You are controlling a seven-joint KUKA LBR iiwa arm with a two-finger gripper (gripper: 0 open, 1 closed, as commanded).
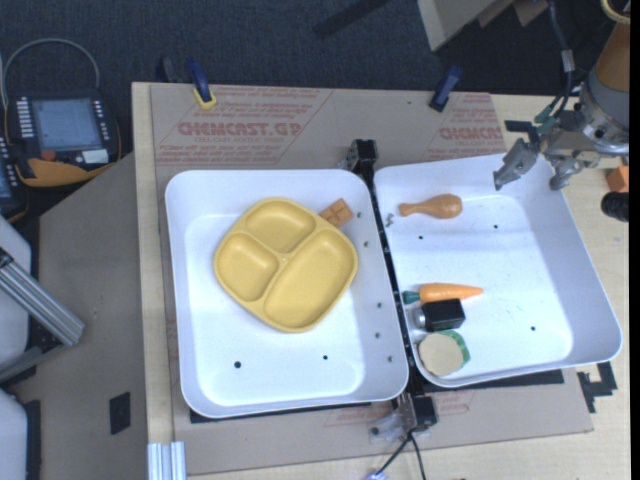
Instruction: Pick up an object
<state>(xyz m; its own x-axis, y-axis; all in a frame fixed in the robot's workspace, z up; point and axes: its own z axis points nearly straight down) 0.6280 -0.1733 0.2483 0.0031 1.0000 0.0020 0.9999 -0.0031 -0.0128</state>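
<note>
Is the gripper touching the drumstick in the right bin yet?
Apart. The camera view shows the gripper open over the right bin's far rim, with bare white bin floor between it and the drumstick.

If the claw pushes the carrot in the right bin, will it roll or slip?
The carrot looks rounded and tapered, so it would probably roll in an arc. Its smooth sheen suggests slipperiness. It touches the black block, which may stop it rolling that way.

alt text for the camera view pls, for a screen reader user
The gripper hangs open over the right bin's far edge, holding nothing. That bin holds a drumstick, carrot, black block and round green-rimmed piece; the left bin holds a yellow divided plate.
</note>
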